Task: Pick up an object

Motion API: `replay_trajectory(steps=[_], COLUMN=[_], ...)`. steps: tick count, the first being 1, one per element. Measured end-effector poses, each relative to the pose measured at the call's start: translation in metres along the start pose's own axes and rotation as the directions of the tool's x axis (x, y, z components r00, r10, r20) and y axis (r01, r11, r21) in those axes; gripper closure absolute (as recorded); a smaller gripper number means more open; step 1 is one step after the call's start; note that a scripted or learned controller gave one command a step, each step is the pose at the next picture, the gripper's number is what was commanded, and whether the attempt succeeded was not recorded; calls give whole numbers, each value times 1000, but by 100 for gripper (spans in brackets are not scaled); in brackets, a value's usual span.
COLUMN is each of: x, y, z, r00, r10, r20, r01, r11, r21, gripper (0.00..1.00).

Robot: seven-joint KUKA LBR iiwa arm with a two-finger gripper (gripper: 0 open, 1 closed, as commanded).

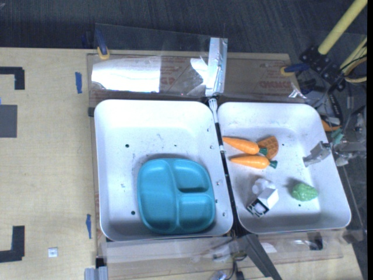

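Note:
The right bin (280,118) holds two orange carrots, one (240,145) above the other (250,161), both lying crosswise near the divider. A brownish-orange piece (269,145) sits against the upper carrot's leafy end. A small white and black object (263,198) lies toward the front, and a green leafy item (303,192) rests at the front right. My gripper (319,153) hangs over the bin's right side, above and right of the green item and apart from everything in the bin. Nothing can be seen in its grasp.
The left bin (116,121) carries a teal divided plate (175,195) in its front half. Clear plastic and cardboard stand behind both bins. Cables and a yellow rod (346,17) crowd the upper right. Wooden bench lies to the left.

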State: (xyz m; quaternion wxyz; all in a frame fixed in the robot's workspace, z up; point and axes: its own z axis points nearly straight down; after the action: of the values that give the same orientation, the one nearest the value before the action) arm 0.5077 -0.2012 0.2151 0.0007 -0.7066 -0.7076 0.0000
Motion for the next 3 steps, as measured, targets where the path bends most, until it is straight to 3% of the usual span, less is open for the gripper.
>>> replay_trajectory(steps=[1,2,3], x=[54,75,109], y=[52,64,100], z=[94,112,129], r00=[1000,981,1000], r10=[17,194,7], r20=[2,5,2], r01=[-17,-193,-7], r11=[1000,980,1000], r21=[-7,-43,-6], gripper=[0,0,0])
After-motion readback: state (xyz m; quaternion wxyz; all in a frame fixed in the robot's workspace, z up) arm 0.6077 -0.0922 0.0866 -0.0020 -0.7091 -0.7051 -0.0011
